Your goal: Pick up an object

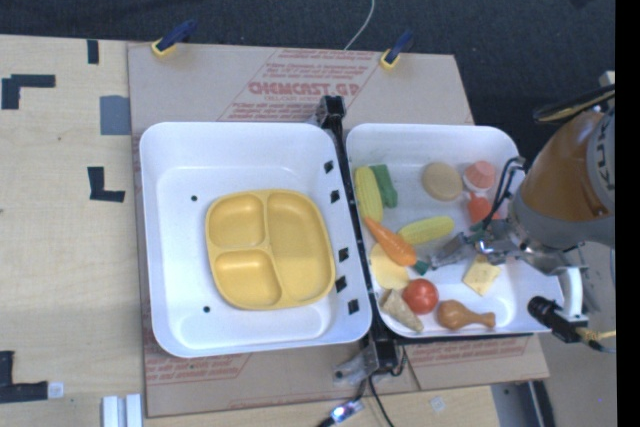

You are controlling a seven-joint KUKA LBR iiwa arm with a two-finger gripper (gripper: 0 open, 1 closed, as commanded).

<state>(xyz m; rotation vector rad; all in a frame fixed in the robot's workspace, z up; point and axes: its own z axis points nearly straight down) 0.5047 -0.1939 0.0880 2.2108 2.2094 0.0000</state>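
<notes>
Over right bin [500, 140]: I see the arm [565, 185] reaching in from the right, orange band above the wrist, pincer [447, 252] low among the toy foods.
Pincer state: dark fingers point left, close together w/ nothing visible between them; can't tell if fully pressed shut.
Pincer position: tips just beside the yellow-green pod [426, 230], just above the pale yellow disc [388, 270], near the carrot [388, 241].
Task obj: no item lifted; all lie on the bin floor.
Right bin, left side: corn cob [368, 192] and green piece [384, 185] side by side along the wall; carrot slants below them.
Right bin, top: tan bun [441, 180], pink-red piece [481, 175], small red piece [478, 209] near the arm.
Right bin, bottom: tomato [421, 295], chicken drumstick [465, 316], beige wedge [400, 312] at the corner, cheese cube [481, 276] under the wrist.
Left bin [160, 215]: yellow divided plate [268, 248], three compartments, sits mid-bin.
Desk [60, 215]: wood top w/ dark tape marks at left; cardboard sheet [300, 85] under both bins, clamped at the top corners.
</notes>
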